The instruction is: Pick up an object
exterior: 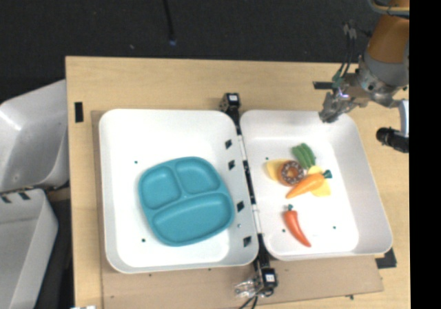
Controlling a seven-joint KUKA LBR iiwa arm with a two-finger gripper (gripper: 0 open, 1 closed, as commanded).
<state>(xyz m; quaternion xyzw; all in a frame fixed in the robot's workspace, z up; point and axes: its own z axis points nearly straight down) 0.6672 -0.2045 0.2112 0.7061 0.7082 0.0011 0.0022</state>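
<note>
Bench [83,259] carries two white bins side by side. Left bin [117,232]: teal divided plate [185,198] at its centre. Right bin [358,225]: small cluster mid-bin, with the orange carrot [305,185] lying across a yellow piece [322,189], a donut [292,172] touching both, and a green veg [303,154] just behind. A red chili pepper [297,225] lies apart, toward the front edge. Gripper [333,109] sits over the right bin's back-right corner, nothing in it; finger gap — cannot tell.
</note>
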